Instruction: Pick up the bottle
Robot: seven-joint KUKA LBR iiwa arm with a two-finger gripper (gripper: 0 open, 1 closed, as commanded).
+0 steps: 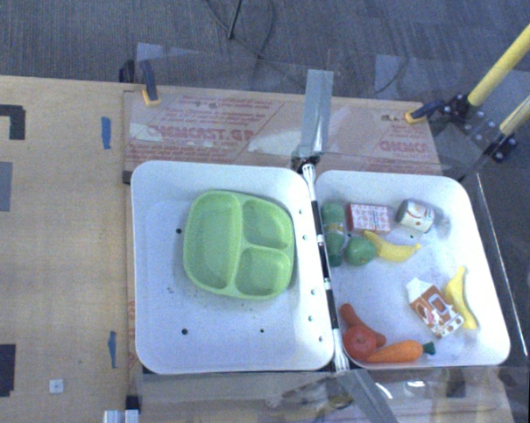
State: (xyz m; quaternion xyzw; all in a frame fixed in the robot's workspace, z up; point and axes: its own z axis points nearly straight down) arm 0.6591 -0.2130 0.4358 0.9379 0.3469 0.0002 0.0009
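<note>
Since the arm enters from the frame's right, the bottle's place in the right bin matters most. The surface [53, 241] carries two white bins side by side. The left bin [154, 333] holds a green tray [239, 244].

The right bin [486, 260] holds the clutter. The bottle [333, 228] is taken to be the green, elongated item at that bin's upper left. It lies hard against the wall shared with the left bin. Identification is a judgement: the item is small and soft in focus.

Its long axis runs up and down the frame, parallel to that wall. A green round fruit [361, 251] sits just beside its lower end. A red-and-white box [368, 218] lies just right of its upper end. A banana [393, 249] lies beyond those, and a can [416, 215] further right. A red item [356, 335] and a carrot [401, 351] lie at the bin's lower left, apart from the bottle.

Pincer state: cannot be told, neither its opening nor any load; its bearing to the bottle is likewise undetermined.

Assessment: the wall on one flank and neighbours on the other leave little clearance across the bottle's width.
</note>
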